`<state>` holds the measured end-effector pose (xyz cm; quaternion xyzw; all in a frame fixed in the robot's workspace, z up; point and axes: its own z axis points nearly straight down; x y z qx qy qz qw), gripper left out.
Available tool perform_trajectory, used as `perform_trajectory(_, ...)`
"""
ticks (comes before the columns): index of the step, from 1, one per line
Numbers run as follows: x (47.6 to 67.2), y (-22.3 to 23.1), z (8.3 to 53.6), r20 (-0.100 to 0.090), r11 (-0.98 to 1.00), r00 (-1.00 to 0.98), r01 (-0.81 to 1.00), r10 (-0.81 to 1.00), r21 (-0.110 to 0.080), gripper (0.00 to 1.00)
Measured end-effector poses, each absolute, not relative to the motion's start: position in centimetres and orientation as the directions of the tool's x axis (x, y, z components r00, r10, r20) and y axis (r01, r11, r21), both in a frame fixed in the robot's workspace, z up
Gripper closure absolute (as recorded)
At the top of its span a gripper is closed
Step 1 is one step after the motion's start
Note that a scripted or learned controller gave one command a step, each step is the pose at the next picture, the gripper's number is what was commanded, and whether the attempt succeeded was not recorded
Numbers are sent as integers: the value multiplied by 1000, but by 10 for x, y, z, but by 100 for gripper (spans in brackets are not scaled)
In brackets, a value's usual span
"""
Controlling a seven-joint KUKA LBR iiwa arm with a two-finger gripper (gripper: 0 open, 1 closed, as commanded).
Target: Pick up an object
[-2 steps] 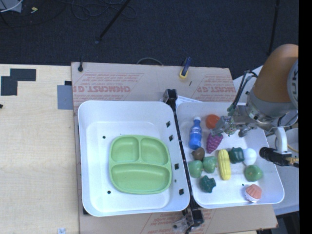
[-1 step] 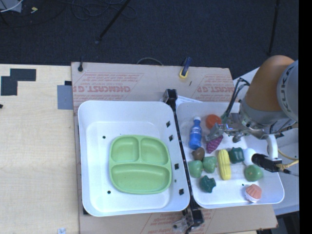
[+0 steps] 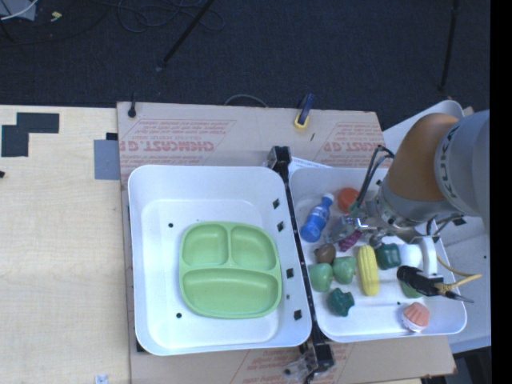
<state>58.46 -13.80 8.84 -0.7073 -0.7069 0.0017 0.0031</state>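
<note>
Camera view: gripper [image 3: 352, 232] low in right bin [image 3: 448, 326], among clustered toys; opening cannot be told from here. Corn cob [image 3: 367, 269] just below-right of gripper, blue bottle [image 3: 315, 218] just left, purple piece [image 3: 349, 240] touching beneath. Risk: crowded pile, so tool may nudge neighbours, catch two items, or slip off rounded corn cob. Green plate [image 3: 230, 269] lies well left.

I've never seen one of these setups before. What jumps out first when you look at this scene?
The pale green divided plate catches the eye first, lying alone in the left white bin. Next comes the right bin, crowded with small bright toys: a yellow corn cob, a blue bottle, green pieces. Over that clutter reaches the grey arm with its orange band, coming in from the right.
</note>
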Motion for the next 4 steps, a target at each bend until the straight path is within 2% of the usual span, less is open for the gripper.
perform_trajectory(1,585,-140,101,2,-5,5,1000,1000,-6,100)
perform_trajectory(2,591,-146,161,0,-3,3,1000,1000,2,100)
perform_trajectory(3,583,-146,220,0,0,0,1000,1000,3,100)
perform_trajectory(4,583,-147,228,1,1,-1,1000,1000,-1,100)
